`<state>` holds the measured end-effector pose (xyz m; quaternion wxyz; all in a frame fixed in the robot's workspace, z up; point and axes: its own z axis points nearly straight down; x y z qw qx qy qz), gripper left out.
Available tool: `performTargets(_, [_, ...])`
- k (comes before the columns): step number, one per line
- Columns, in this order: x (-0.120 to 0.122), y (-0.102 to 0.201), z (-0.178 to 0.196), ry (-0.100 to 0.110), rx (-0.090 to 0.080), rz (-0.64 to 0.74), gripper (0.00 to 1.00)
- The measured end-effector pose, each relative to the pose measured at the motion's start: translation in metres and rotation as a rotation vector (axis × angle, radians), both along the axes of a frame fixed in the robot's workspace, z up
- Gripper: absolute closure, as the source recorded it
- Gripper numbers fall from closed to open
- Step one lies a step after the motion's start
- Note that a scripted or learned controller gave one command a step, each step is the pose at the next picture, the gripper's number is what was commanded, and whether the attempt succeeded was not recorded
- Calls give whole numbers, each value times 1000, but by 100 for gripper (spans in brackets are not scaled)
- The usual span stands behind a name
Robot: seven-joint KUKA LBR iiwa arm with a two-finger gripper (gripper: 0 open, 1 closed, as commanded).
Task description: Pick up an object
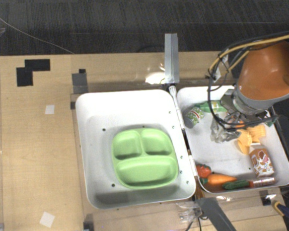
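Nearest the camera, along the front wall of the right bin [288, 176], lie a toy carrot [221, 179] with a red piece [203, 171] just beside its left end, and a dark green stick-like item [242, 183] next to it. Just behind these, toward the bin's right side, stands a small brown and white bottle [261, 161], tilted or lying on its side. Beyond the bottle is a yellow, crumpled-looking object [249, 137].

In the left bin [89, 142] sits a green divided plate [145, 157] with three compartments, near the middle.

Farther back in the right bin, my gripper [224, 132] is low over the floor, between the yellow object and a green and white can [199, 113] lying on its side near the back left corner. I cannot tell how my gripper is set, and I see nothing held in it.

I judge that I am at the reaching step, not yet lifting. The next move, as I see it, calls for choosing one target, most likely the yellow object just beside me, centring over it, and closing firmly before rising.
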<state>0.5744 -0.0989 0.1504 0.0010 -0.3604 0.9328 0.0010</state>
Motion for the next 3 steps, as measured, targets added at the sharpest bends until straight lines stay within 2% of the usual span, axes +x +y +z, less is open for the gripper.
performTargets(1, [41, -24, -22, -8, -2, 261, 100])
performTargets(2, [-63, -40, -27, -5, -3, 425, 100])
performTargets(3, [-37, -35, 50, -15, -7, 352, 100])
